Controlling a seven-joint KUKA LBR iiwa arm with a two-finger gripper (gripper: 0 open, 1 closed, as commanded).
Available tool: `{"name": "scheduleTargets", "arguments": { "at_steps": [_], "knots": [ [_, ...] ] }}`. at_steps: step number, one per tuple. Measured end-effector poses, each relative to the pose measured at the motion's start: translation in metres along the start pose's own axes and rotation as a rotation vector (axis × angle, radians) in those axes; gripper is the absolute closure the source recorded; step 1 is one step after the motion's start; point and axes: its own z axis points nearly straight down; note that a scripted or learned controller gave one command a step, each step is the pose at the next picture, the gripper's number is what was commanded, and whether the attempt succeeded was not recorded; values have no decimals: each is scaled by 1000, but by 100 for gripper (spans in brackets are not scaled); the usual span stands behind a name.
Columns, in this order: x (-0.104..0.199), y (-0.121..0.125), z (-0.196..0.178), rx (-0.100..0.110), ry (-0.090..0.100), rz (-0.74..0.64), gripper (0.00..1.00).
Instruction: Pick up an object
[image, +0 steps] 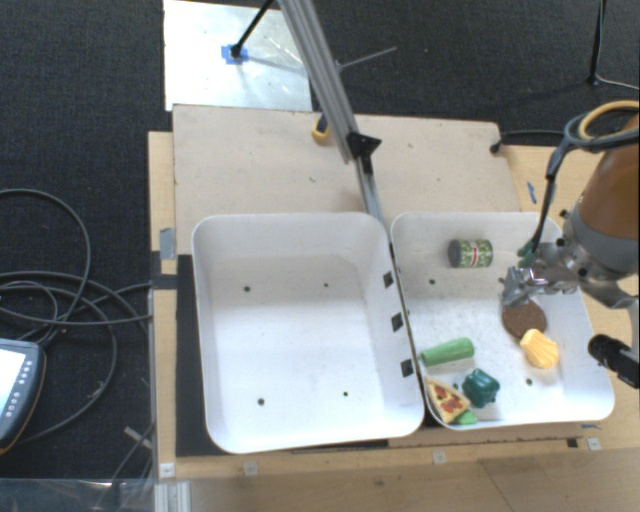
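Note:
My gripper (519, 287) hangs over the right side of the right bin (440, 300), its metal tip just above the top edge of a brown round disc (524, 321). Right below the disc lies a yellow lumpy piece (540, 349). A small can with a green label (470, 253) lies on its side near the bin's far wall. A light green cylinder (447, 351) rests by the divider. At the front sit a dark green pepper-like toy (481, 387) and a pizza slice toy (449, 400).
The left bin (290, 330) lies beside the right one, sharing a middle wall. A grey metal pole (340, 105) slants across the bench from the top. My arm's orange band (612, 195) looms over the right bin's right edge. Cables lie on the floor at left.

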Motion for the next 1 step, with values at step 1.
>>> {"name": "scheduleTargets", "arguments": {
  "at_steps": [1],
  "knots": [
    [60, 7, 10, 3, 2, -1, 100]
  ]
}}
